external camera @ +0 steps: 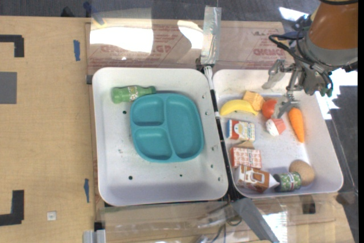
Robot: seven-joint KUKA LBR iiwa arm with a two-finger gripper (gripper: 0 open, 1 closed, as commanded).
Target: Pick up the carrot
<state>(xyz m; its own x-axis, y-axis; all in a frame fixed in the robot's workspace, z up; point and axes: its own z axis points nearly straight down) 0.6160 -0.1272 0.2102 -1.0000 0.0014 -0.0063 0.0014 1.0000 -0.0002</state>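
The jaws (288, 101) hang over the upper part of the right bin (333, 148), thin metal prongs pointing down; whether they are parted or closed I cannot tell, and nothing shows gripped between them. Just at their 5 o'clock lies the carrot (296, 123), a smooth orange cone with its tip toward 6 o'clock, resting on the bin's white floor. At the jaws' 8 o'clock sits a small red tomato-like piece (269, 107), and beyond it, toward 9 o'clock, an orange wedge (253, 100) and a curved yellow banana (236, 107). Lower down are small printed cartons (242, 131), a green-labelled can (290, 181) and a tan egg-shaped item (301, 171). The left bin (108, 168), at 9 o'clock across the divider, carries a teal sectioned plate (167, 127) and a green bottle (131, 93) lying flat. The desk (40, 122) has a brown cardboard-like surface.
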